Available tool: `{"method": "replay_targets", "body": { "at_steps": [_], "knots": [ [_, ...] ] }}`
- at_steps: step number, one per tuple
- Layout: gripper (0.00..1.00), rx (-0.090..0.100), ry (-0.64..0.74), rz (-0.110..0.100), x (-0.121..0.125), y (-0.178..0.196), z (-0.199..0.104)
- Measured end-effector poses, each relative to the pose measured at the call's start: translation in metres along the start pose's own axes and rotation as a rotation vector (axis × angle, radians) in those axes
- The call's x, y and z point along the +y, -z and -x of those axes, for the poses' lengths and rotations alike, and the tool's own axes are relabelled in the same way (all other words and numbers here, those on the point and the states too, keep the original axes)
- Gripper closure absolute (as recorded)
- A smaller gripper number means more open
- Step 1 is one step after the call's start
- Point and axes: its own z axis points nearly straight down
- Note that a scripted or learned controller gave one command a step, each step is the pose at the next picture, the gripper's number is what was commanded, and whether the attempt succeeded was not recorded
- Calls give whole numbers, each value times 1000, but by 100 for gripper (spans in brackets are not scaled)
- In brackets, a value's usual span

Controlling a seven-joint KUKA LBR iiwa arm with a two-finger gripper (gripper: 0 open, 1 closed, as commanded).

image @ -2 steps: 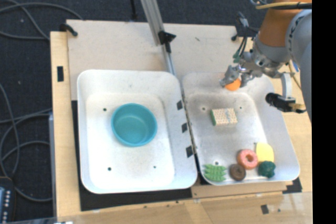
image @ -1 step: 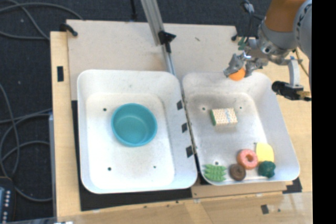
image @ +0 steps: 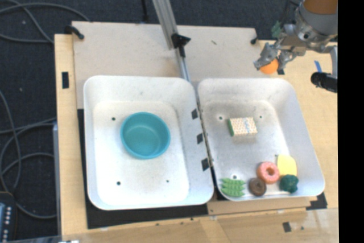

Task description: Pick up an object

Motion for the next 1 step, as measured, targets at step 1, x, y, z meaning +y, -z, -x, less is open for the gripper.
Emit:
{"method": "replay_targets", "body": {
  "at_steps": [1],
  "knots": [
    [100, 1, -1, -10, -15, -15, -49]
  ]
}}
